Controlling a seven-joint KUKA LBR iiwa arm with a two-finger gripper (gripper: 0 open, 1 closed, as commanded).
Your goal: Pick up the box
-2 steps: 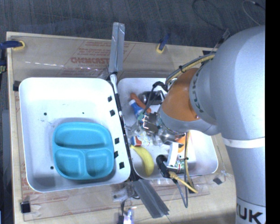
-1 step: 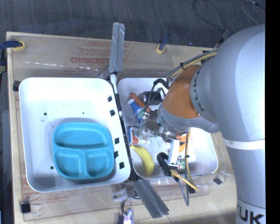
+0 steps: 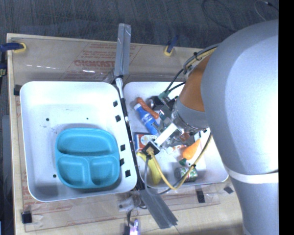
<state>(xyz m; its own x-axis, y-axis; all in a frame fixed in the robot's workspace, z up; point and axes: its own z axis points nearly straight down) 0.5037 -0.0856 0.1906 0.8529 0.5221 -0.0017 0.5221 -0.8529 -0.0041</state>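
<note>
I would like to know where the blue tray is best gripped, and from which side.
Probably the raised rim of the blue tray at its far edge, coming straight down: it lies flat and wide, and the left bin shows bare floor beyond that edge, while the near and right edges sit close to the walls.

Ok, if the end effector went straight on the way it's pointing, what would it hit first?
Likely the red-and-white box beside the yellow banana in the right bin, though depth is unclear.
</note>
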